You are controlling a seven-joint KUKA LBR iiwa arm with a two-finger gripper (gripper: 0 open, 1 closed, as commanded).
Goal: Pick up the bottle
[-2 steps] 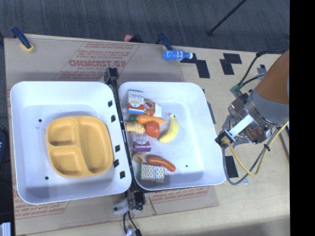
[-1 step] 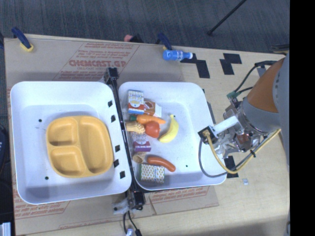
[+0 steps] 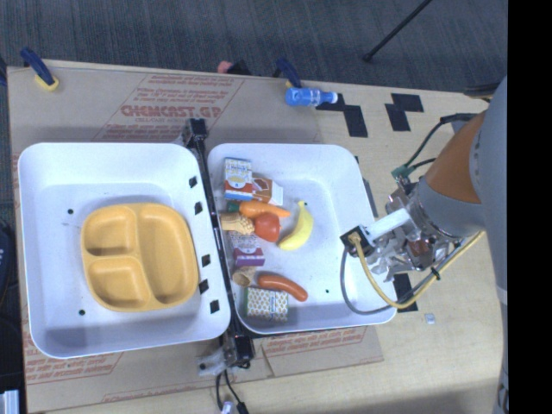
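Observation:
A small blue bottle (image 3: pixel 307 97) with a pale cap lies on its side on the cardboard, just beyond the far rim of the right bin (image 3: pixel 345 158). The gripper (image 3: pixel 380 250) hangs over that bin's right rim, low and to the right of the bottle and well apart from it. A yellow cable loops beneath the gripper. The grey arm with its orange band (image 3: pixel 455 169) comes in from the right.
The right bin holds several toy foods: a carton (image 3: pixel 237 176), a carrot, a tomato (image 3: pixel 267 227), a banana (image 3: pixel 297 228), a sausage (image 3: pixel 281 285) and a small box (image 3: pixel 266 304). The left bin (image 3: pixel 34 231) holds a yellow divided plate (image 3: pixel 138 255). Blue clamps (image 3: pixel 288 71) sit at the cardboard's far edge.

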